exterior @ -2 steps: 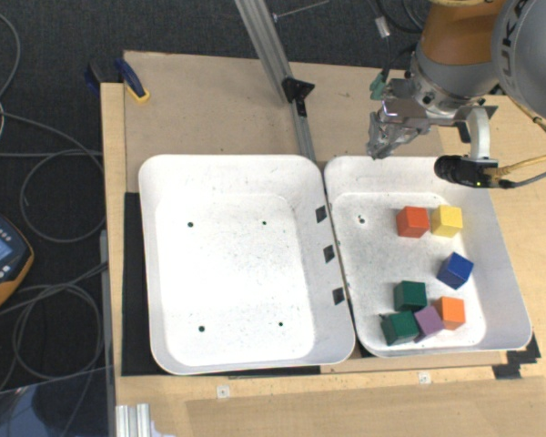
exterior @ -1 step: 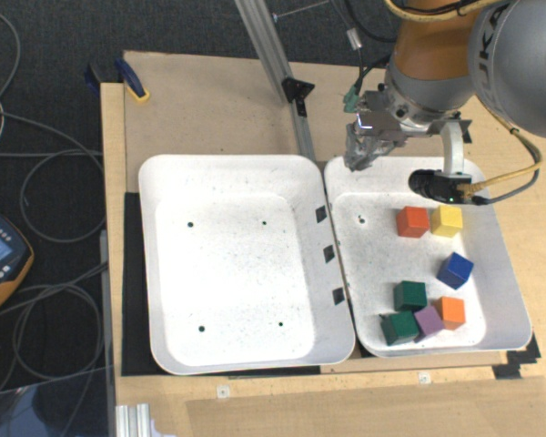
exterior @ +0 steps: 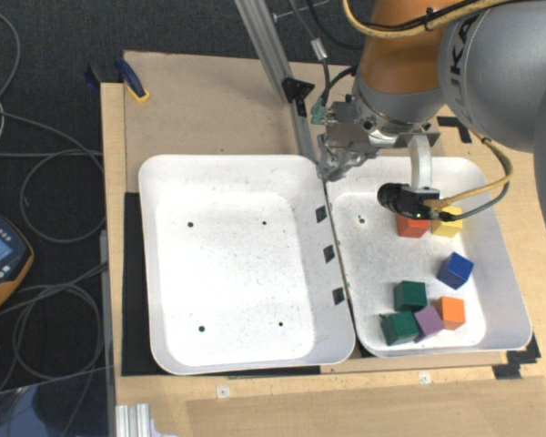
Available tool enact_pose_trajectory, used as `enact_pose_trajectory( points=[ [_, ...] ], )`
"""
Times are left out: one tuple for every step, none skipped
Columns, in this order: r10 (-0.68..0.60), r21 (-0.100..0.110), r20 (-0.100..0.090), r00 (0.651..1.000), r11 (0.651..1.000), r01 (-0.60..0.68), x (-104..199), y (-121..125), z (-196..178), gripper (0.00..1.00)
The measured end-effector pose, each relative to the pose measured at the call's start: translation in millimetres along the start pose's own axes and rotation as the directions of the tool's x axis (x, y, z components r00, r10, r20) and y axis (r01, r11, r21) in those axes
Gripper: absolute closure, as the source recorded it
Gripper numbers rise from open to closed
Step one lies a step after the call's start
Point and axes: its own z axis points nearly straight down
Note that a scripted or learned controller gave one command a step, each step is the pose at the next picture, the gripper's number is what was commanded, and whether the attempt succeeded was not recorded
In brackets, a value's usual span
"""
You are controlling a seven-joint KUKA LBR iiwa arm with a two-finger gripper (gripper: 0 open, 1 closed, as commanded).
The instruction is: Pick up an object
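Here, red block (exterior: 411, 226) sits beside yellow block (exterior: 448, 227).

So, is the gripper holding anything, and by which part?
Nothing visibly held: the gripper is over the right bin at its far left corner, apart from the blocks.

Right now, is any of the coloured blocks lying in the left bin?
No, the red block, yellow block, blue block, upper green block, lower green block, purple block and orange block all lie in the right bin.
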Motion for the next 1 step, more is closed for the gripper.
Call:
enact_pose_trajectory(
  points=[
    [0.001,0.002,0.001,1.0,1.0,-0.001,38.5,-21.9,13.1,1.0]
  ],
)
